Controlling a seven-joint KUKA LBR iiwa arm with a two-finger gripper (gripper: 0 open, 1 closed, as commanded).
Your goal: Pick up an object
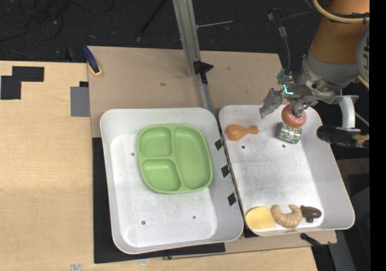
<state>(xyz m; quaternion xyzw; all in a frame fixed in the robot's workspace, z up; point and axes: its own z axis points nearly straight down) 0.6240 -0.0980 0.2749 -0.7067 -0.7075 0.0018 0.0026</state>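
My gripper (287, 108) hangs over the far end of the right bin (338, 194), under the grey arm with its orange band. Directly below it is a small red and pink round object (294, 117), which seems to rest against or on top of a small green can (290, 134). I cannot tell whether the gripper touches the red object. An orange drumstick-shaped toy (240, 132) lies at the far left of the same bin. At the near edge lie a yellow piece (259, 218), a tan curled shrimp-like toy (287, 216) and a dark brown piece (311, 213).
The left bin (120, 215) holds a green divided plate (175, 159). A metal post (188, 34) rises behind the two bins. Black clips (224, 170) sit along the seam between them. Cables and a white fitting (347, 116) hang at the right.
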